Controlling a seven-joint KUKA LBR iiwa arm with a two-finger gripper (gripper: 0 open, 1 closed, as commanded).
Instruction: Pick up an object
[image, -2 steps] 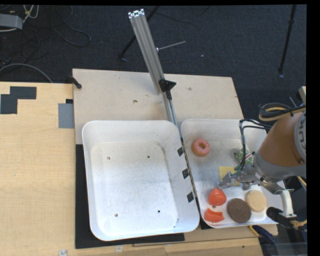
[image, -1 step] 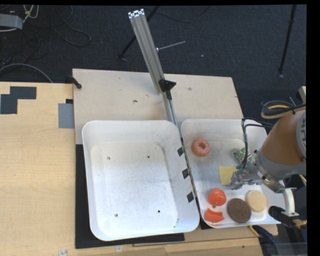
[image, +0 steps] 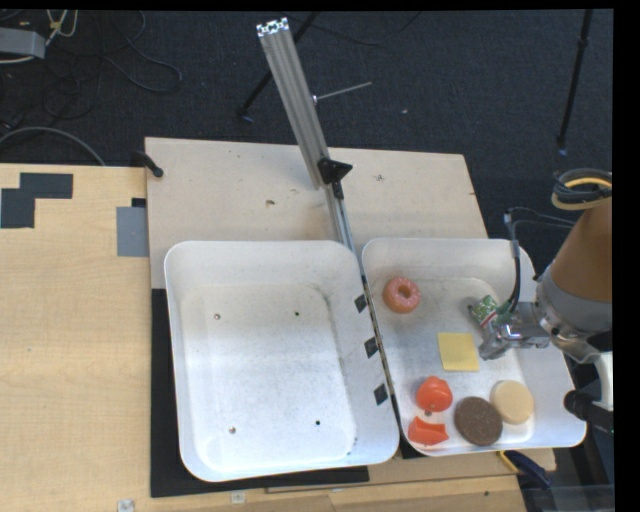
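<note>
Pale wooden table (image: 250, 200) bears two white bins; the right bin (image: 440, 262) holds a flat yellow square (image: 458, 351), with the tool (image: 493, 343) just beside it, finger state unclear.

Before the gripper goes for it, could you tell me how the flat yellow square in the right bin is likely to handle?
The yellow square lies flat on the right bin floor, so fingers may struggle to get under it. It looks thin, probably light, and likelier to slide than roll when pushed.
</note>
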